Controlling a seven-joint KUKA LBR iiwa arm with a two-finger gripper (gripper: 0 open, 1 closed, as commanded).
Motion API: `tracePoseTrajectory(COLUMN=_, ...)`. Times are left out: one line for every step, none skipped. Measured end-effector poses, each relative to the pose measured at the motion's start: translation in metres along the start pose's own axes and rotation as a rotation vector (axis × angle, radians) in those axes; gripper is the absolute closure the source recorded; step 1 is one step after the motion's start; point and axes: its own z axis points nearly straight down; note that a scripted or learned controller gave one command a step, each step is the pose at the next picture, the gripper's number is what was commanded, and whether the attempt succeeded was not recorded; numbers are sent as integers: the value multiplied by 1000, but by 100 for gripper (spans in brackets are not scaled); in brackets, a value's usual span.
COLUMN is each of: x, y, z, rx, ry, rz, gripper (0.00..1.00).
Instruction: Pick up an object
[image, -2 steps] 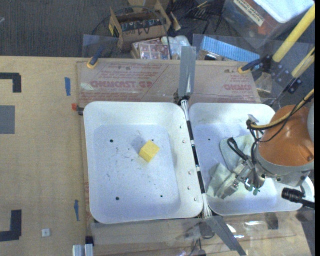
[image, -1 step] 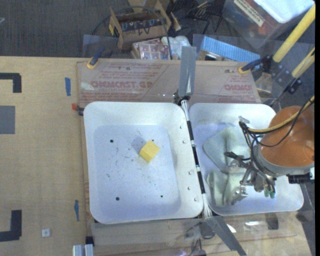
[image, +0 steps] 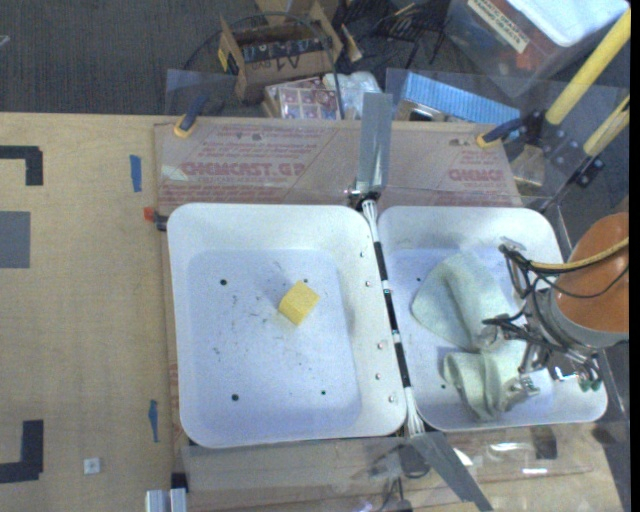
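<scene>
A small yellow block lies near the middle of the left bin. A pale green-white cloth lies crumpled in the right bin, with a rolled end near the bin's front. My gripper hangs low over the right bin's front right part, right against the rolled end of the cloth. The arm with its orange band comes in from the right above it.
A metal divider runs between the two bins. Cardboard panels stand behind both bins, with clamps at their corners. Boxes and clutter sit beyond the bench at the back. Bare wooden bench lies to the left.
</scene>
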Motion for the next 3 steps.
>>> tracePoseTrajectory(x=4, y=-55, z=1, rx=-1, ry=2, rz=-234, gripper=0)
tracePoseTrajectory(x=4, y=-55, z=1, rx=-1, ry=3, rz=-234, gripper=0)
tracePoseTrajectory(x=1, y=-54, z=1, rx=-4, ry=0, rz=-738, gripper=0)
